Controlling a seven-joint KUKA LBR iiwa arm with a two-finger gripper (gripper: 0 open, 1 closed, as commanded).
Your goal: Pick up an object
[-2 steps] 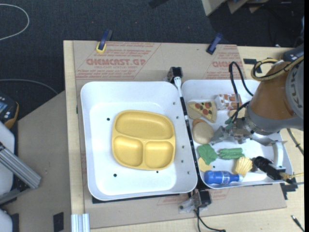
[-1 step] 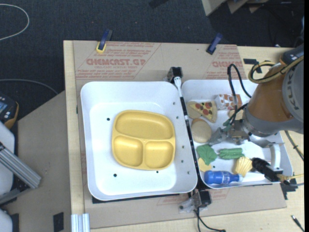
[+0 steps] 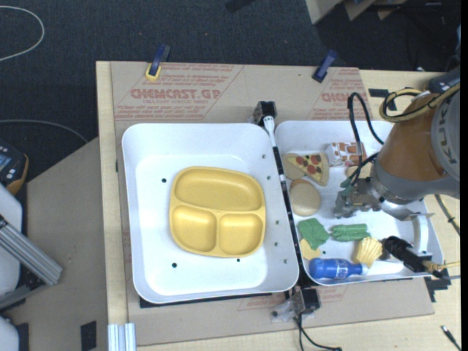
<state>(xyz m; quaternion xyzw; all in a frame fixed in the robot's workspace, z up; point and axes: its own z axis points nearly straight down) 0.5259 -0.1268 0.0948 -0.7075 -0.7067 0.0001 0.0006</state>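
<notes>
End effector [image 3: 354, 198] lowered into the right shallow white bin [image 3: 424, 229], among toy foods; its state cannot be told; nearest lie a tan rounded bread-like piece [image 3: 305, 197] and a green plastic pod [image 3: 348, 232]; nothing visibly lifted; the pick seems undone.

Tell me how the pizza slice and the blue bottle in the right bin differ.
The pizza slice is flat, tan with red spots, and lies near the bin's far end; the blue bottle is rounded, solid blue with a white end, and lies at the near edge. The slice is wedge-shaped, the bottle elongated. Both lie in the right bin.
</notes>
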